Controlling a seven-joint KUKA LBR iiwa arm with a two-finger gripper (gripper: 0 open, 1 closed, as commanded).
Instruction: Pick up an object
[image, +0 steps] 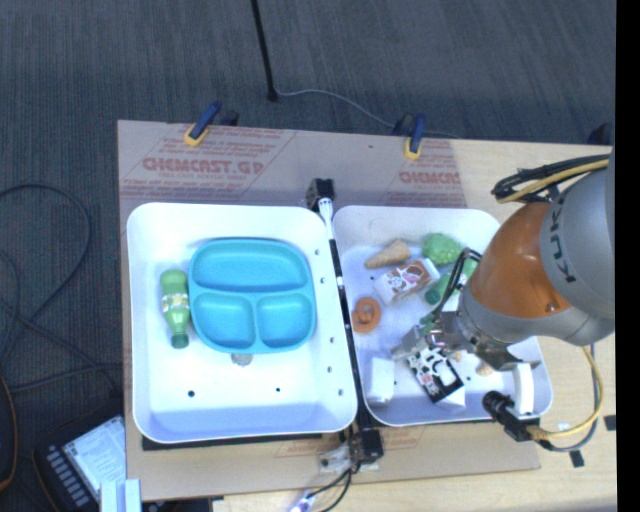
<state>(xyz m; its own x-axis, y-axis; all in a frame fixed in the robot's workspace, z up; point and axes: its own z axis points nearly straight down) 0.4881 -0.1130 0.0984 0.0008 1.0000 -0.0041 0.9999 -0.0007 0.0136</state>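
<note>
I see my tool (432, 362) low in the right bin (352, 300) among the clutter; I cannot tell its state.

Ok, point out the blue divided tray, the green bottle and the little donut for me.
blue divided tray (252, 270): camera view, floor of its wide top compartment.
green bottle (176, 303): camera view, middle of its body, left of the tray.
donut (366, 315): camera view, on its brown ring, right bin.

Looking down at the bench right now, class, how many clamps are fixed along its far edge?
2. One clamp sits on the far edge above the left bin; the other clamp sits above the right bin. Others may be hidden.
</note>
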